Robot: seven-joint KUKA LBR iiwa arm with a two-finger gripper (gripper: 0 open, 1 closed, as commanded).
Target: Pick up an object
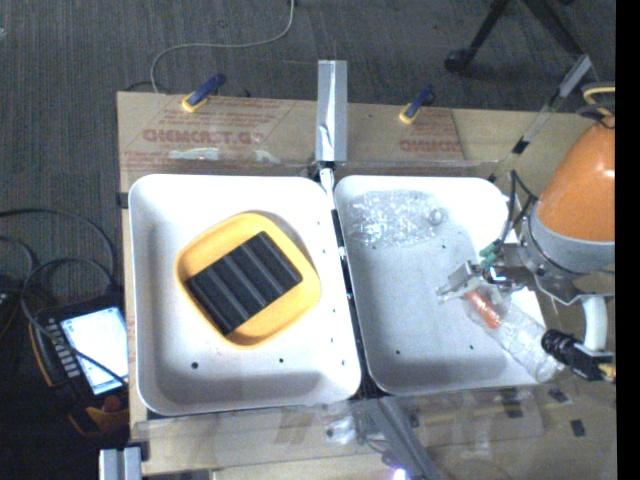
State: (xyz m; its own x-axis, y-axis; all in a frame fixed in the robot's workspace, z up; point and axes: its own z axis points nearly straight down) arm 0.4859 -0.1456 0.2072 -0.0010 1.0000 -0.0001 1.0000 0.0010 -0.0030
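Yellow and black, a flat pad-like object (250, 278) lies in the middle of the left bin (150, 208), tilted against the bin's edges. It touches nothing else. The right bin (420, 363) carries a crinkled clear plastic piece (395, 216) near its far edge, and a clear plastic bottle (510, 330) with something orange inside lies near its right edge, toward the near right corner.

The tool (470, 280) is low over the right bin, just beside the upper end of the bottle, under the orange and grey wrist of the arm (585, 203). I cannot tell if it is wide or narrow, and nothing is seen lifted.

My judgement: the task is in the approach step. The pick is not done; grasping and lifting are left.

On the brown board (230, 133) along the far edge of the counter there is faded red printing, too blurred to read surely.
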